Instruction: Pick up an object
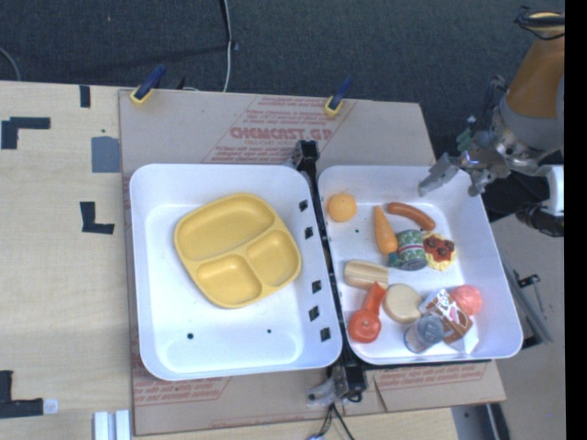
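The toy foods lie in the right bin [486, 246]: an orange ball [341, 207], a carrot [384, 230], a sausage [410, 214], a bread roll [365, 272] and others near them. The left bin [151, 273] holds a yellow divided plate [238, 249]. The end effector [451, 174] hangs over the right bin's far right corner, holding nothing; whether it is spread I cannot tell.

Single fixed camera, high above worktop [55, 246], slanted downward, mid-distance; both white bins [151, 246] fully framed; arm [537, 81] enters right.
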You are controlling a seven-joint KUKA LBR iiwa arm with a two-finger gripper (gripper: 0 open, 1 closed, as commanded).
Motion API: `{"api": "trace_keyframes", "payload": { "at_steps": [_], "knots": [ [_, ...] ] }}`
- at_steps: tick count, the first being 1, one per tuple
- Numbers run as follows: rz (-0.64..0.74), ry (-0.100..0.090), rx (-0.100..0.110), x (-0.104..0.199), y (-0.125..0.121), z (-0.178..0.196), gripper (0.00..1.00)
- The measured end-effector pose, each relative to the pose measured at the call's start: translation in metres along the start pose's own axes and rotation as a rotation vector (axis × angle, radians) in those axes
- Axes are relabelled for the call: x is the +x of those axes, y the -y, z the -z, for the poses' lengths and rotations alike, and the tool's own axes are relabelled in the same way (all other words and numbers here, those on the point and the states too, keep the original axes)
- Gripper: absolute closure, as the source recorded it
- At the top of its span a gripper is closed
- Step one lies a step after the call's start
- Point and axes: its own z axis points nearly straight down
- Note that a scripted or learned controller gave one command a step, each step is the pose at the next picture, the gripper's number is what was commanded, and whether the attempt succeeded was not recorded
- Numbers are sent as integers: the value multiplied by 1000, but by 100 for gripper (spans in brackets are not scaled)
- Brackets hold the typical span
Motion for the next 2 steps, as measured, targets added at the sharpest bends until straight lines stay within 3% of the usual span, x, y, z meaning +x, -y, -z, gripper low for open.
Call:
{"api": "trace_keyframes", "payload": {
  "at_steps": [1, 2],
  "knots": [
    [4, -1, 1, 68, -11, -132, 0],
    [2, -1, -3, 65, -12, -116, 100]
  ]
}}
